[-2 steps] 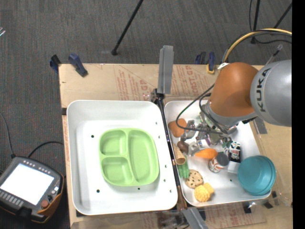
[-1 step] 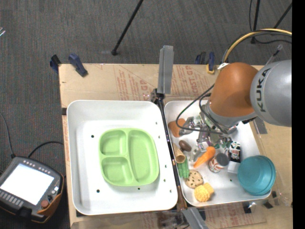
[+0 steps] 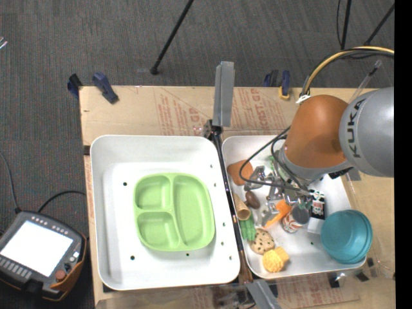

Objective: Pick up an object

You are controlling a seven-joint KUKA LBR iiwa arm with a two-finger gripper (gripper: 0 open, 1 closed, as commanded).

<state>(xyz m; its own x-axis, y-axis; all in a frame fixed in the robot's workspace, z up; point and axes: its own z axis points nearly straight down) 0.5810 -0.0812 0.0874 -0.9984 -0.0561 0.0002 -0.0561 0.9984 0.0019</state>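
My gripper (image 3: 284, 202) hangs low over the middle of the right bin (image 3: 335, 264), under the arm's orange band (image 3: 317, 134). Directly below it lie an orange carrot-like piece (image 3: 274, 215) and a small can (image 3: 293, 223). A dark brown lump (image 3: 252, 199) and a tan cylinder (image 3: 242, 210) sit just to its left. Nearer the front of the bin are a chocolate-chip cookie (image 3: 262, 242), a yellow corn piece (image 3: 275, 260) and a green item (image 3: 248, 229). The wrist hides whatever lies beneath it.
A teal bowl (image 3: 346, 235) stands at the right bin's front right, with a small black-and-white box (image 3: 317, 206) beside it. A brown cup (image 3: 239, 170) lies by the bin's left wall. The left bin (image 3: 109, 172) holds a green divided plate (image 3: 174, 212).
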